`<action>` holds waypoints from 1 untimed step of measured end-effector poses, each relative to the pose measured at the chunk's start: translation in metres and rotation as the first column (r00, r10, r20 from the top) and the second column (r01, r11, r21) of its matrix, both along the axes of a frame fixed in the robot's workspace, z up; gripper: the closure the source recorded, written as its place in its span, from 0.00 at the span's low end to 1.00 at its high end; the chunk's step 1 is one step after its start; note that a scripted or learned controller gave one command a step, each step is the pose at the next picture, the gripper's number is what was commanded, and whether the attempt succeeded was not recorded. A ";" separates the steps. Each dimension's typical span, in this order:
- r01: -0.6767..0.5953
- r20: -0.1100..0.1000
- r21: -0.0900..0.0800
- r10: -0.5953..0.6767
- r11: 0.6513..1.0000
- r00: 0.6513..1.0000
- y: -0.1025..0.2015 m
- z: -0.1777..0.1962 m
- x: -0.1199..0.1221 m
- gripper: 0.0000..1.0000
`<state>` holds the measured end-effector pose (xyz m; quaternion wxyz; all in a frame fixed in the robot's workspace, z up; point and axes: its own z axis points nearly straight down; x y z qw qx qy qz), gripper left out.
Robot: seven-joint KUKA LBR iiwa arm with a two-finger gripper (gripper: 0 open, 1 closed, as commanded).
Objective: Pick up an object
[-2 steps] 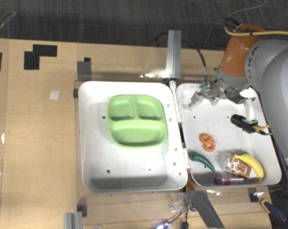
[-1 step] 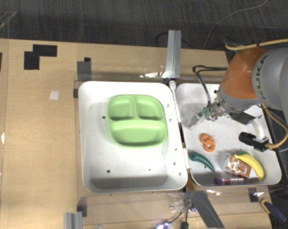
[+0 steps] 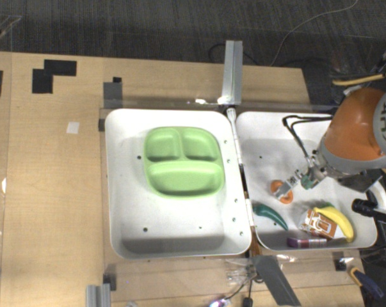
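Observation:
In the right bin lie several small things. A small orange and grey object sits near the middle. A curved dark green piece lies toward the front left, a yellow banana at the front right, an orange-brown packet against the banana, and a purple stick by the front wall. My gripper hangs low over the bin floor, just right of the orange and grey object, with the orange band of the arm above it. Nothing shows as held.
The left bin holds a light green divided plate in its middle. A metal post stands at the back between the bins. Black cable loops over the right bin's back part.

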<state>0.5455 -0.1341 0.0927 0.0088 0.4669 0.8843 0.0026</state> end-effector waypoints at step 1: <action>-0.002 0.006 0.003 0.002 1.000 1.000 0.003 0.012 0.003 1.00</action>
